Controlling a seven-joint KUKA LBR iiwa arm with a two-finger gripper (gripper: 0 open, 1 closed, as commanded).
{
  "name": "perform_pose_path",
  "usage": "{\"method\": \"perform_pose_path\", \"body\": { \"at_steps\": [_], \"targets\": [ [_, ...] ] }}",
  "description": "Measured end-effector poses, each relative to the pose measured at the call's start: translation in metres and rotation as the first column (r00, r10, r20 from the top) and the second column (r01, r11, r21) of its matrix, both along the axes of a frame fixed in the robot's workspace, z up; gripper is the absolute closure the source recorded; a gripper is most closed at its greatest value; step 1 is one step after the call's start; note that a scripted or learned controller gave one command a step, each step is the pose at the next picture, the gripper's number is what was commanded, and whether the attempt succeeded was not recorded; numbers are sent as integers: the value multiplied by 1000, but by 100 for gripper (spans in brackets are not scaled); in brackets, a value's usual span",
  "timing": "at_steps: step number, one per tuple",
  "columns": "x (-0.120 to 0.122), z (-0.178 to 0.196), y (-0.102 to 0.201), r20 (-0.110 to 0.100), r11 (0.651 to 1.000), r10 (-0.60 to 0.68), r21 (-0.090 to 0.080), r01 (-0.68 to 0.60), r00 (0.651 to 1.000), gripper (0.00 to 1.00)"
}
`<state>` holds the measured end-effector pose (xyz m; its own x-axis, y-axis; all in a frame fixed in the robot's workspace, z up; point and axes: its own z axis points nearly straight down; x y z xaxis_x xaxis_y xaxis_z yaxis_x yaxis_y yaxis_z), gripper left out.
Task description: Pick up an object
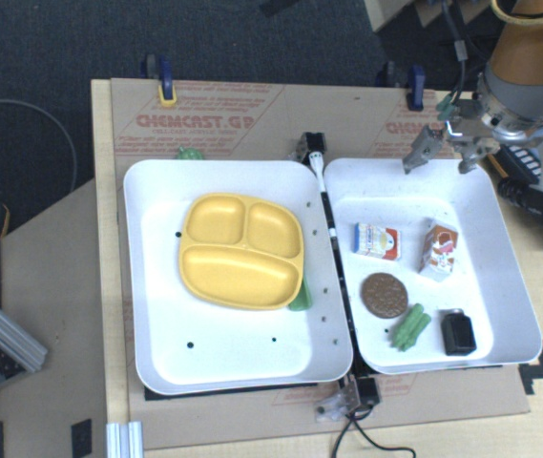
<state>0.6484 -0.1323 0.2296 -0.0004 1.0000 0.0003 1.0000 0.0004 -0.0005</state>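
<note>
White bins: two shallow bins sit side by side on the bench; the left bin (147,284) carries a yellow divided tray (242,251) in its middle, and the right bin (510,284) carries the loose small things.
Gripper: the gripper (440,153) hangs over the far edge of the right bin, near its far right corner, fingers spread apart with nothing between them.
Why it sits there: judged from the pose, it is raised above the bin with room to come down on whatever is chosen; no pick has begun.
Carton: a small red and white carton (439,251) stands toward the right bin's right side, closest of the objects to the fingers, but apart from them, toward the near edge.
Packet: a flat packet (377,241) lies left of the carton, near the bin's centre.
Brown disc: a round brown disc (385,295) lies toward the near edge, left of centre.
Green piece: a green piece (409,327) lies just beside the disc, on its near right.
Black block: a black block (458,333) rests at the near right corner.
Likely candidate: the carton looks the easiest reach, standing clear of its neighbours.
Risk: the flat disc and packet offer little for the fingers to close on.
</note>
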Motion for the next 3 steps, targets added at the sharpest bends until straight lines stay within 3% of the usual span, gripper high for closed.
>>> {"method": "perform_pose_path", "body": {
  "at_steps": [1, 2, 3],
  "targets": [
    [-57, 117, 90, 15, 1000, 9, 3, -9, 1000, 0],
    [-94, 92, 193, -5, 1000, 12, 4, -12, 1000, 0],
    [-96, 93, 257, 1, 1000, 7, 2, -7, 1000, 0]
  ]
}}
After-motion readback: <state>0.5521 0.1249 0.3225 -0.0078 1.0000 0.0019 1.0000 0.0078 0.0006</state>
